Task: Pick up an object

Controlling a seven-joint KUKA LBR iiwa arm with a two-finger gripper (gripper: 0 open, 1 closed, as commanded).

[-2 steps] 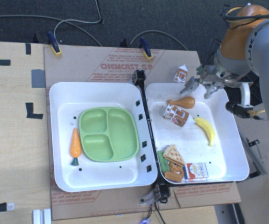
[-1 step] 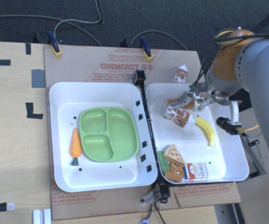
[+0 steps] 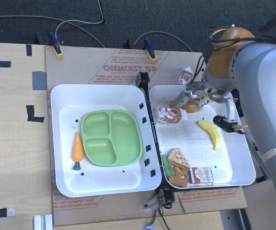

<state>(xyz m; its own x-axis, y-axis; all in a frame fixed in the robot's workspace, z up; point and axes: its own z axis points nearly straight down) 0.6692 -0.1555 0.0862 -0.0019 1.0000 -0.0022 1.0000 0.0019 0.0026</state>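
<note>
pincer (image 3: 191, 98): mine, low in the right bin's (image 3: 234, 174) upper part, beside an orange object (image 3: 190, 107); grip: cannot tell

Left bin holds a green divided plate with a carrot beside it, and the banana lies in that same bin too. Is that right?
Not quite. The camera view shows the banana in the right bin, not the left bin. The green divided plate with the carrot beside it is in the left bin, as you say.
</note>
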